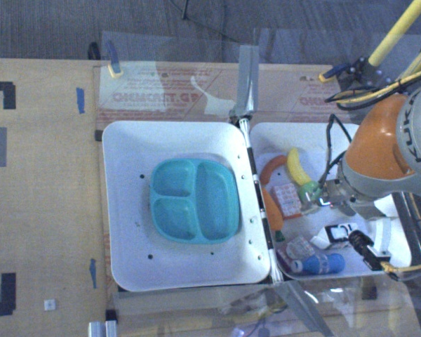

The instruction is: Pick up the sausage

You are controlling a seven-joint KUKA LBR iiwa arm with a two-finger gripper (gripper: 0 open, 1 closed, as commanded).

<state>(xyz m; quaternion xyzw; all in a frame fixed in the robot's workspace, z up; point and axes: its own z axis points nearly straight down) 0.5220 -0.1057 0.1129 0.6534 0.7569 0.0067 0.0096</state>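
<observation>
Two white bins sit side by side on the counter: the left bin (119,209) carries a teal divided plate (194,200), and the right bin (316,133) holds the clutter. The sausage (269,171) curves along the right bin's left wall, beside a yellow banana (297,167). Whether the end effector (316,196), low over the bin's middle, is apart or together cannot be told.

Smooth glossy plastic forms the turquoise plate (194,201) and white bins (126,188); the bench (42,188) looks matt wood.

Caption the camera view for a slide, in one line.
KUKA arm reaching into the right bin of cluttered items beside the sausage, while a teal divided plate sits in the left bin.
</observation>
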